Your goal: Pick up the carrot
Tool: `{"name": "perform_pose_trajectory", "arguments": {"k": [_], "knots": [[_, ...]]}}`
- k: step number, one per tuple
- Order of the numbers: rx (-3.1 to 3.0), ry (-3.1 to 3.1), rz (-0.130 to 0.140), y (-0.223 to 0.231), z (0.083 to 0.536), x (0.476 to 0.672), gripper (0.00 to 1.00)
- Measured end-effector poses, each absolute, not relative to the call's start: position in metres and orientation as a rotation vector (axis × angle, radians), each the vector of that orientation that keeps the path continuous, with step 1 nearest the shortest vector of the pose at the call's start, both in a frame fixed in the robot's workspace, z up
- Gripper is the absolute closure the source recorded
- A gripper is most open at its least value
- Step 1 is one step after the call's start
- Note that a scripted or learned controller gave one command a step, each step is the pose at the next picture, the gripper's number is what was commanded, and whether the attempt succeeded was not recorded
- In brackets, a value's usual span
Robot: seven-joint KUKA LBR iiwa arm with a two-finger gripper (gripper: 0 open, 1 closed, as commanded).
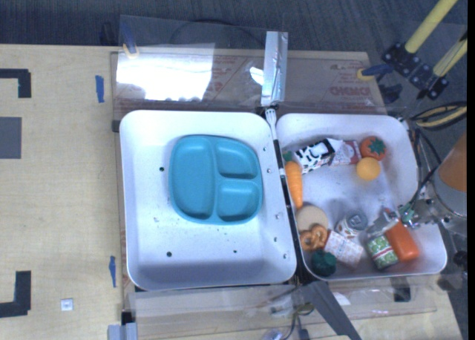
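- The carrot [295, 183] lies in the right bin [335, 121], tight along that bin's left wall, its length running up and down the view. Its thick end, with a bit of green, points to the bin's far side and the thin tip points nearer the camera.
- It looks like a small toy vegetable: probably light, stiff and smooth-skinned, so it should not crush but could slip or roll out of a loose pinch.
- The best hold is likely across its thicker upper-middle part, fingers closing across the short axis. The wall just beside it leaves little room for a finger on that side, which I judge the main difficulty.
- Just right of its top end lies a black-and-white patterned carton [320, 154]. Below its tip sit a round tan piece [312, 217] and a pretzel-like item [313, 238], both near enough to be bumped.
- Farther right are a tomato [372, 147], a yellow ball [367, 170], a small can [381, 251] and an orange block [403, 241].
- The claw [410, 214] sits at the right side of the same bin, well apart from the carrot. Whether its fingers are spread or closed cannot be told, and nothing is visibly held.
- The left bin [141, 182] holds a blue divided plate [216, 178]; both bins rest on the desk [52, 182].
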State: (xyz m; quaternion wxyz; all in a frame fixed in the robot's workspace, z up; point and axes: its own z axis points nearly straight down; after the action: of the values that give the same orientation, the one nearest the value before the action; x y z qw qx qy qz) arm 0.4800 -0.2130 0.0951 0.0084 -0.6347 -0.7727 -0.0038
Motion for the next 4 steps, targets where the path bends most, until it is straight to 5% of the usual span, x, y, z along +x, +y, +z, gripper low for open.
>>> {"name": "perform_pose_trajectory", "arguments": {"k": [2,3,4], "knots": [[-2.057,-2.378,0.000,-0.225,0.208,0.479,0.00],[-2.171,-2.292,-0.013,-0.222,0.144,0.485,0.00],[-2.131,-2.315,-0.003,-0.223,0.196,0.522,0.00]]}}
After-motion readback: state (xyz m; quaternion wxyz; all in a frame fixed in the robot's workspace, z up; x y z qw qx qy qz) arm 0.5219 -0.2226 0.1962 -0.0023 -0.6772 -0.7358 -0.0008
